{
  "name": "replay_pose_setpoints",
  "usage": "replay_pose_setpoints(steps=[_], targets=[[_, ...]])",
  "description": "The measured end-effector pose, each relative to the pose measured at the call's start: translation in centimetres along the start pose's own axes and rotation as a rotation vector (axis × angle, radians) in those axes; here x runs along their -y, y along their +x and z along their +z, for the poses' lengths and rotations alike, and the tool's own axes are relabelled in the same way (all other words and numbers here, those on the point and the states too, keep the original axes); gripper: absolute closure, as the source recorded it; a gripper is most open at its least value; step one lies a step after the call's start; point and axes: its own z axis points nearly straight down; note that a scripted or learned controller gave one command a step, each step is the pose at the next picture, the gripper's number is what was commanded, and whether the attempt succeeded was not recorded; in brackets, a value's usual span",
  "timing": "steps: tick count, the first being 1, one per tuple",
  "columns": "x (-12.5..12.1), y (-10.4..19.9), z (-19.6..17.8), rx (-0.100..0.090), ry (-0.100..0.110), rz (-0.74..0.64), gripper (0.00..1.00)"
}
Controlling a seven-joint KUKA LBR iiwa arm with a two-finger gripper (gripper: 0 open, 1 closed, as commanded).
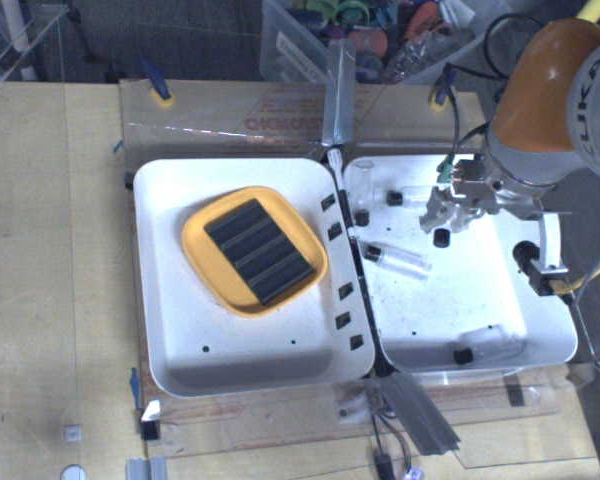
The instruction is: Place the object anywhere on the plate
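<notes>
Camera view, fixed above the bench: I see the gripper hanging over the far half of the right bin, and I cannot tell from this slant whether it is released or clenched; nothing is visibly in it. The object, a small clear tube with a dark cap, lies flat near the right bin's left wall, just short of the gripper and apart from it. I judge it light, stiff and slick, likely to roll or squirt sideways, so I would take it across the middle of its barrel, square to its length. The plate, yellow, with a black ribbed block lying on it, sits in the left bin, toward its far edge. Other small clear and dark pieces lie in the right bin near its far-left corner and near edge; they are too small for me to identify.
</notes>
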Motion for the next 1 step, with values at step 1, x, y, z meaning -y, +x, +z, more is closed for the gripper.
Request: replay_pose_setpoints(steps=[1], targets=[[0.00,-0.01,0.00,0.000,0.000,0.000,0.00]])
